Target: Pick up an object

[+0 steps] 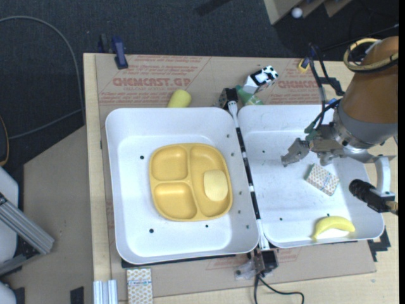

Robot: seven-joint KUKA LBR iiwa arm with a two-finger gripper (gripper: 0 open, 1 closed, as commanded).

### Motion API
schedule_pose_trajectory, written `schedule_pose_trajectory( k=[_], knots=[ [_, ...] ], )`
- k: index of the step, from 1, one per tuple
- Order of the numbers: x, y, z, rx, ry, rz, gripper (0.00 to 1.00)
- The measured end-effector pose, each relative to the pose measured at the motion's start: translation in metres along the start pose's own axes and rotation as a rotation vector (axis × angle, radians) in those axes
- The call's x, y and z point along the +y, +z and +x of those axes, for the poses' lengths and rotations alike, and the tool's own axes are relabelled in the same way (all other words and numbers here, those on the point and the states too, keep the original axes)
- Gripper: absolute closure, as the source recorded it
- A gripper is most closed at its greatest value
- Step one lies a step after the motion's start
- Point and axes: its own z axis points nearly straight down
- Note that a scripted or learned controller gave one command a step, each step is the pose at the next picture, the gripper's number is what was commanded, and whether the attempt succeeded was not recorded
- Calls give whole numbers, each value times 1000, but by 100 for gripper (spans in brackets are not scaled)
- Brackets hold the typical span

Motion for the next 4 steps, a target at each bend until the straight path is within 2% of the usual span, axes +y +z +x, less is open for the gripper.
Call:
schedule_pose_trajectory(
  k=[1,2,3,4],
  knots=[
    [-38,76,-71,-2,2,0,0],
    [10,120,-97,-4,0,-9,0],
    [53,24,66,1,-2,-4,0],
    [135,-51,22,-3,0,-5,0]
  ],
)
